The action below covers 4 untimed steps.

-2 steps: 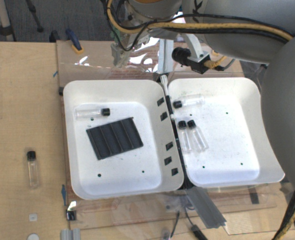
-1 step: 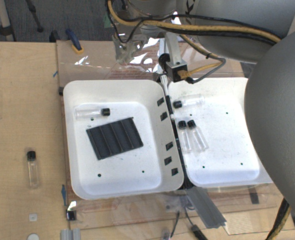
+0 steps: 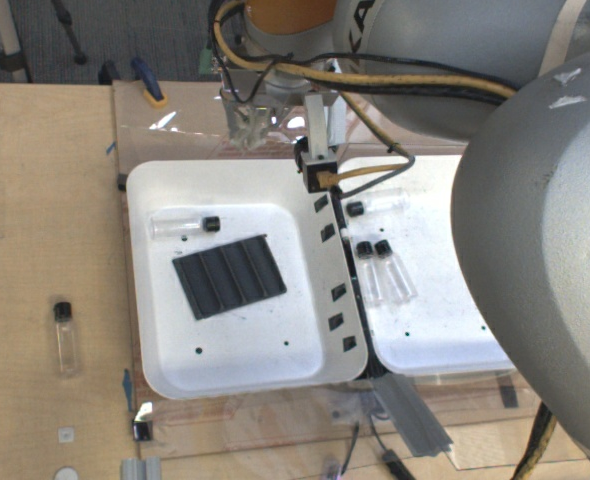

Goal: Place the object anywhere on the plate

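Frankly, the claw (image 3: 247, 128) is a blur above the far rim of the left bin (image 3: 145, 183), and I cannot tell whether it is open or closed; no object can be made out in it. The likeliest object, a clear vial (image 3: 175, 226) with a black cap, lies on its side in that bin, below the claw in the camera view and a little to its left. It is just beside the far edge of the black ridged plate (image 3: 229, 275), which sits further still from the claw.

Several things could go wrong. The vial is round and smooth, so a descent slightly off its axis may send it rolling away. Once set down, it may settle in a groove or roll off the plate's edge. The claw is near the bin's raised rim, so a low approach may clip it. Looped cables (image 3: 395, 86) hang by the wrist and could snag.

Counted: one plate and one vial in the left bin. Three capped vials (image 3: 390, 273) lie in the right bin (image 3: 445, 353), to the claw's right. One more vial (image 3: 65, 338) lies on the desk (image 3: 35, 188), well to its left. That makes two bins and five vials.
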Motion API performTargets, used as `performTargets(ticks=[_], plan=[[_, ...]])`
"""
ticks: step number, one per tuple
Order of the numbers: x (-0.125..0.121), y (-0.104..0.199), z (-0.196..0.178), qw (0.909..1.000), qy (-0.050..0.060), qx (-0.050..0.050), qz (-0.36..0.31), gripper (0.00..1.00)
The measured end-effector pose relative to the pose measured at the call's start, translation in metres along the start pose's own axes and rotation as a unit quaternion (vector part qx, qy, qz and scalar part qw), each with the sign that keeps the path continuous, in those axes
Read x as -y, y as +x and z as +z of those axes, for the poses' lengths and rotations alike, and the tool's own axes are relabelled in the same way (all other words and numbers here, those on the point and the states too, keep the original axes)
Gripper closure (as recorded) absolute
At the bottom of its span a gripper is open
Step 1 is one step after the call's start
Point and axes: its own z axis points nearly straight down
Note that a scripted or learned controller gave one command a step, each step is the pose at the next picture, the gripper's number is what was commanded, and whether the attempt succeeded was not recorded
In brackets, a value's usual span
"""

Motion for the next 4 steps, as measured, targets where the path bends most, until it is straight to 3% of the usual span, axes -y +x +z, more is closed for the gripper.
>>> performTargets(ticks=[1,2,3,4], plan=[[0.000,0.003,0.064,0.9831,0.001,0.000,0.183,1.00],[0.000,0.007,-0.057,0.9771,-0.002,-0.001,0.213,1.00],[0.000,0.006,-0.124,0.9269,-0.003,-0.002,0.375,1.00],[0.024,0.010,-0.124,0.9878,0.000,0.001,0.156,1.00]])
